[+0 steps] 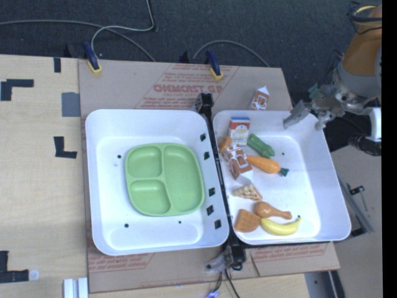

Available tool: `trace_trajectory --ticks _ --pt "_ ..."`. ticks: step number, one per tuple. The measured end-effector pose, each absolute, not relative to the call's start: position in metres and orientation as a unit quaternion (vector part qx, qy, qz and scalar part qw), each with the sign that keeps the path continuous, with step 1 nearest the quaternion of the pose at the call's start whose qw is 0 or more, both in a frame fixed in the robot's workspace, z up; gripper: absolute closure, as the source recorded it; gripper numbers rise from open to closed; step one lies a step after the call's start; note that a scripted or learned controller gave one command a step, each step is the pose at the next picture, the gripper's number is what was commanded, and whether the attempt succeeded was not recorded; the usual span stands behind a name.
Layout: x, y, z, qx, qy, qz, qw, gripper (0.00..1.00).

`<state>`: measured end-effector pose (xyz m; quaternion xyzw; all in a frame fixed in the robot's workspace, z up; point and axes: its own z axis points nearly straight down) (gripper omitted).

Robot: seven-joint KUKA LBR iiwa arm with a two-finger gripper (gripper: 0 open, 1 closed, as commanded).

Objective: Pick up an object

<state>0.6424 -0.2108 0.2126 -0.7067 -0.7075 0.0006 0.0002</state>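
Camera view has the right bin point(310, 185) crowded — carrot point(265, 165), green pepper point(260, 145), milk carton point(239, 130), banana point(280, 226), drumstick point(271, 211) and waffle point(247, 221). A green divided plate point(165, 179) fills the left bin point(102, 185). At two o'clock, over the right bin's rim, hangs the gripper point(307, 118) — fingers spread apart, holding nothing.

A pale wooden bench point(37, 185) marked with black tape pieces carries a cardboard sheet point(180, 89) held at its far edge by two blue-and-yellow clamps point(93, 61), with dark carpet point(248, 11) and thin cables point(149, 11) beyond.
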Motion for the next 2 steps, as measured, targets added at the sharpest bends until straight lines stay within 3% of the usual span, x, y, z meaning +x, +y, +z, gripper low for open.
trace_trajectory --ticks 1,2 --pt "0.615 -0.157 0.086 -0.706 -0.708 -0.0008 -0.001 0.00" --pt "0.664 -0.127 0.086 -0.706 -0.708 0.0008 0.000 0.00"
